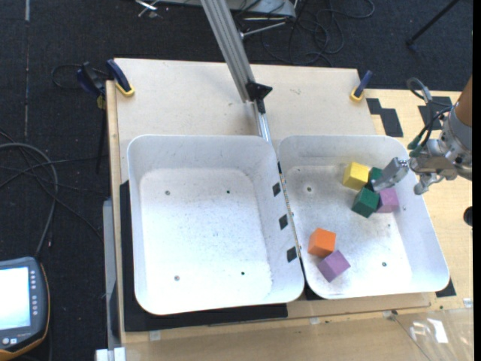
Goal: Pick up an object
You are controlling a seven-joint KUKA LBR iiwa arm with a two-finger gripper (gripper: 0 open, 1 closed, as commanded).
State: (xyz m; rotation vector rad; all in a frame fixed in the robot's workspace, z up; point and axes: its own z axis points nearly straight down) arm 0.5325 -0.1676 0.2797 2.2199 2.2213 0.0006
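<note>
Gripper (396,173) just above green cube (366,201), corner toward camera.

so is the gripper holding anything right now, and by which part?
Cannot be told. The gripper sits low over the cluster of yellow block, green block and pink block in the right bin, with nothing visibly lifted.

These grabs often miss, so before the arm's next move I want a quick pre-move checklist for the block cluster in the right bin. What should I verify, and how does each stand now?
1. End effector over right bin: ok.
2. Near a target: ok, beside the yellow block, green block and pink block.
3. Finger state: cannot tell.
4. Block held: cannot tell.
5. Target standing apart: not ok, those three crowd together.
6. Easier targets: ok, orange block and purple block lie apart from the cluster.
</note>
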